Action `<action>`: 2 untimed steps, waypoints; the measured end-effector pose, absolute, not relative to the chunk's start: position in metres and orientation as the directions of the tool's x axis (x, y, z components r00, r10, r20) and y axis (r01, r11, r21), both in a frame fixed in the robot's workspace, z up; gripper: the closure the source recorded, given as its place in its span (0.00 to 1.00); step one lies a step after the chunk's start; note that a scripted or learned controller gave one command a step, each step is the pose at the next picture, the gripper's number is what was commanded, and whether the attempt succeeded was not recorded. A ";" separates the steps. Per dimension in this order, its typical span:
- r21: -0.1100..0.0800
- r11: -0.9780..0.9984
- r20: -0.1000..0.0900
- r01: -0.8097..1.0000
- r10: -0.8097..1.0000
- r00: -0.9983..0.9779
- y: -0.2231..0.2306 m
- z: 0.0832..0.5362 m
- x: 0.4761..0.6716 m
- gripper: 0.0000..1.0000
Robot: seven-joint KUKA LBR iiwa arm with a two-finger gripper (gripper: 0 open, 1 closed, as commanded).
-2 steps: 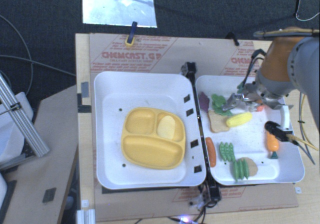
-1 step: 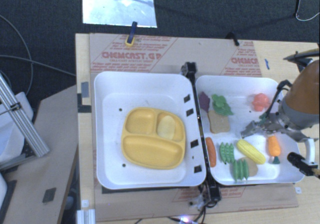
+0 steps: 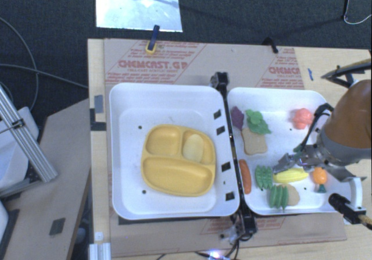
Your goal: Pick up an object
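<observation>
Camera view, metal tool (image 3: 286, 164) beside glossy banana (image 3: 290, 176)

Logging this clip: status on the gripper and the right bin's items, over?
Gripper low in right bin, at yellow banana; grasp unclear. Green pieces and orange item crowd close. Yellow tray in left bin, apart.

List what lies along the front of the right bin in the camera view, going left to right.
Red sausage → green leafy piece → green beans → yellow banana → small orange fruit.
</observation>
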State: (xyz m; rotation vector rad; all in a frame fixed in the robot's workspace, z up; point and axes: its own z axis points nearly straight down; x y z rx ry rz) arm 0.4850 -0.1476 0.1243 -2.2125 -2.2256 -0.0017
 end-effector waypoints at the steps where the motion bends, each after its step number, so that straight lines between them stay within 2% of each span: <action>1: 0.006 0.004 -0.002 1.000 1.000 -0.003 -0.117 0.085 0.488 0.00; 2: 0.013 0.004 0.001 1.000 1.000 -0.004 -0.116 0.099 0.491 1.00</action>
